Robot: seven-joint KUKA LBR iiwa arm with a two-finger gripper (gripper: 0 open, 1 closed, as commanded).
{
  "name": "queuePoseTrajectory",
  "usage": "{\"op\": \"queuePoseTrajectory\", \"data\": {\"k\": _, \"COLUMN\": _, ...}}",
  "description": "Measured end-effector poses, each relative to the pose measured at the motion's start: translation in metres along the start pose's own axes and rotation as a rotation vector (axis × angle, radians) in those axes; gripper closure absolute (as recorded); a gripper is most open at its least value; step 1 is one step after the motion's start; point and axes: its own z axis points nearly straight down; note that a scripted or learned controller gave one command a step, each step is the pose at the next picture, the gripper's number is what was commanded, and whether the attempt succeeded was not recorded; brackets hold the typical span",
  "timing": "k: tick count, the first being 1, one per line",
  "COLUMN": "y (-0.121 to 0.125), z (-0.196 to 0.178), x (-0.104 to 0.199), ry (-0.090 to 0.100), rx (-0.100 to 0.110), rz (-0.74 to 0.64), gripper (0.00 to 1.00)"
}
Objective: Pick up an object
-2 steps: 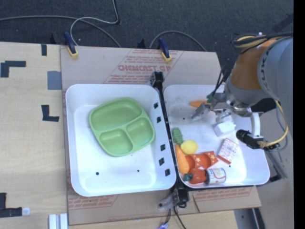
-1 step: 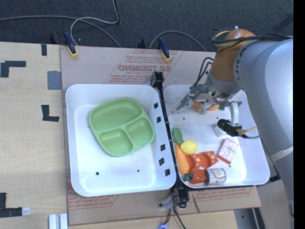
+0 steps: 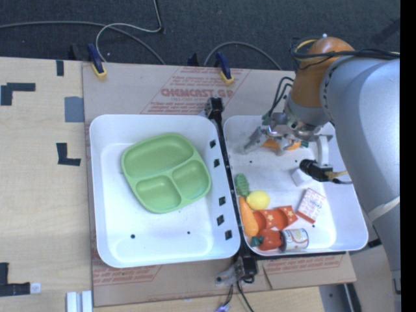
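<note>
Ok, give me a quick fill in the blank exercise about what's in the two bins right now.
1. The green divided plate lies in the ____ bin.
2. The plate has ____ compartments.
3. The yellow lemon sits in the right bin, just above the ____ carrot.
4. The hand hangs over the ____ bin.

Missing words: left; three; orange; right

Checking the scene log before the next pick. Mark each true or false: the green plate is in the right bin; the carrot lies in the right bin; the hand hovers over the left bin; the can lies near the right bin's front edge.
1. The green divided plate is in the right bin. False: it sits in the left bin.
2. The carrot lies in the right bin. True.
3. The hand hovers over the left bin. False: it is over the right bin.
4. The can lies near the right bin's front edge. True.
</note>
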Motion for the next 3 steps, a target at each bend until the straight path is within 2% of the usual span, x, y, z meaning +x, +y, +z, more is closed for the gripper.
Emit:
{"op": "queuePoseTrajectory", "data": {"k": 1, "y": 0.0, "z": 0.0, "x": -0.016, "ry": 0.001, "rx": 0.0, "rz": 0.0, "gripper": 0.0}}
{"op": "queuePoseTrajectory", "data": {"k": 2, "y": 0.002, "z": -0.088, "x": -0.039, "ry": -0.011, "rx": -0.026, "rz": -0.003, "gripper": 0.0}}
{"op": "queuePoseTrajectory", "data": {"k": 3, "y": -0.009, "z": -0.001, "x": -0.043, "ry": -0.008, "rx": -0.016, "rz": -0.002, "gripper": 0.0}}
